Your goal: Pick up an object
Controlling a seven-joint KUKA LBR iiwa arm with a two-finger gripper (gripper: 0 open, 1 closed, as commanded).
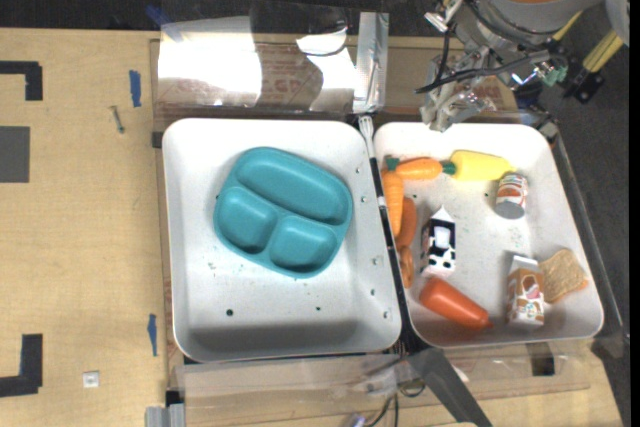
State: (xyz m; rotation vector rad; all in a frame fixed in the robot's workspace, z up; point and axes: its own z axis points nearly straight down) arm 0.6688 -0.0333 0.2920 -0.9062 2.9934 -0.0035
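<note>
Wood table (pixel 80 245), two bins. Tool (pixel 455 100) at right bin's (pixel 575 205) far rim; grip state unreadable. Best: drop straight onto isolated can (pixel 511 194), avoiding banana (pixel 480 165).

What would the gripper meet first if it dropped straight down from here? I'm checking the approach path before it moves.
Probably the right bin's back rim or its bare floor beside the yellow toy. The gripper hangs over that edge, and depth is unclear from this slant.

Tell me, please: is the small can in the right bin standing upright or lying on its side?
Lying on its side. The small can shows its round end toward the camera view, near the yellow toy in the right bin.
</note>
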